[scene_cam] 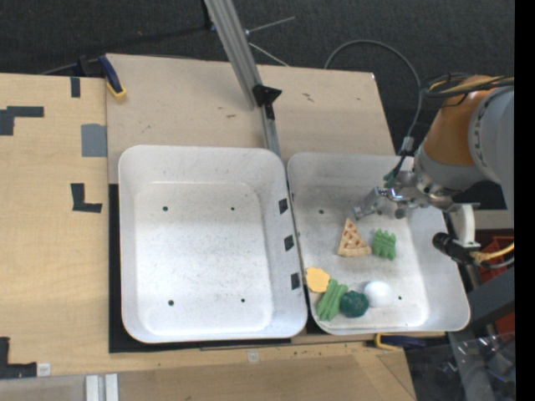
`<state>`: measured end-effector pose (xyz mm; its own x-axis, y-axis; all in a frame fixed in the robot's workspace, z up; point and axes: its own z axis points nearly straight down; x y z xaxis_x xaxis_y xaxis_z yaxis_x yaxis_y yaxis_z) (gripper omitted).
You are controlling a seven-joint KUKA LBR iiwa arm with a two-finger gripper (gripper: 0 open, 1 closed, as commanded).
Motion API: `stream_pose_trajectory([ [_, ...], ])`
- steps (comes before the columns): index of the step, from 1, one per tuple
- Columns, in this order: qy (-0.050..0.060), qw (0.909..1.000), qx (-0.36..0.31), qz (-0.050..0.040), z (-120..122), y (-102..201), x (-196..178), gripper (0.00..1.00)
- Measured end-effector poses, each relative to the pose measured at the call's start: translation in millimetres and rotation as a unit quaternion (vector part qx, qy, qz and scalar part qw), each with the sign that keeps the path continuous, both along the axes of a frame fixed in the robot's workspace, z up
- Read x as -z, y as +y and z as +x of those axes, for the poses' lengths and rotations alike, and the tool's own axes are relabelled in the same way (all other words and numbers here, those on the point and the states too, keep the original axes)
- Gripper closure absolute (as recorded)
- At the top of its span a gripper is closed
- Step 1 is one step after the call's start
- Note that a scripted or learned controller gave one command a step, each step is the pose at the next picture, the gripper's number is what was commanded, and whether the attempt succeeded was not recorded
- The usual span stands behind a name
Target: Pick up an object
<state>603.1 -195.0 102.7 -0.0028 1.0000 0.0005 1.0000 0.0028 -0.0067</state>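
Bins (201, 161) x2, right w/ 5 items, jaws (368, 210) above.

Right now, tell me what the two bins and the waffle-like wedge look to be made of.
Left bin and right bin: probably moulded plastic, matte white, judging by the rounded corners and soft rims; both floors are speckled with dark marks. Wedge: tan with a grid pattern, looks like toy food, likely plastic or rubber; too small to tell which.
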Motion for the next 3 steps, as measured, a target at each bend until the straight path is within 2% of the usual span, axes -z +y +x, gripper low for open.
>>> stream_pose_trajectory([
  [1, -0.002, 1.0, 0.0, -0.0002, 1.3, 0.3, -13.9, 1.0],
  [2, -0.005, 1.0, 0.001, -0.001, 10.2, -0.9, -73.2, 1.0],
  [3, -0.004, 1.0, 0.001, -0.0005, 11.0, -0.5, -98.9, 1.0],
])
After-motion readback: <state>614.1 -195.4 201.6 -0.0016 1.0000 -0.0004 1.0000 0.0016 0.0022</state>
